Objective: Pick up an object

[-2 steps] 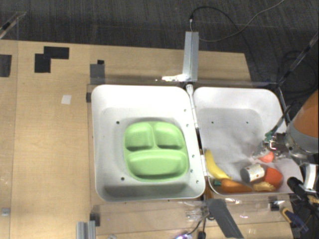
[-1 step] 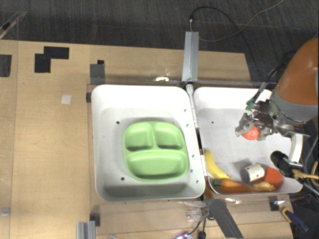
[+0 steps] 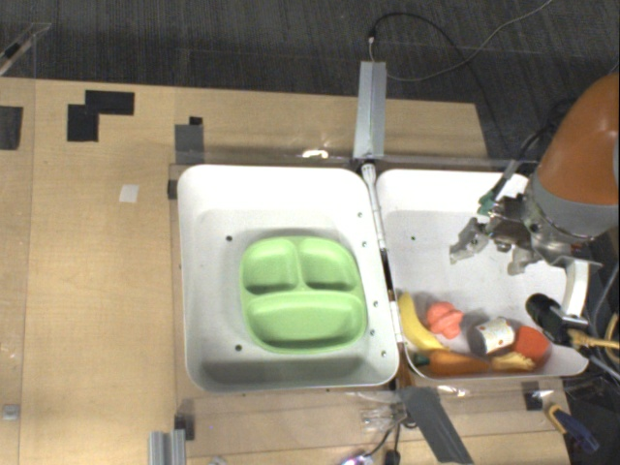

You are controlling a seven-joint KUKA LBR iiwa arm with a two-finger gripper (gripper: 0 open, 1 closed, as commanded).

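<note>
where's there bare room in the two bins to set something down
Right bin: its far half is bare white floor between the centre divider and the gripper. Its near edge is crowded with a banana, pink piece, can and orange items. Left bin: the green tray takes the middle, leaving a bare margin along the walls.

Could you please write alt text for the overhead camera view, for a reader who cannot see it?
The robot's gripper hovers over the right white bin, above toy food piled along its near edge, including a banana, a carrot and a small can. The left bin holds a green divided plate.
</note>
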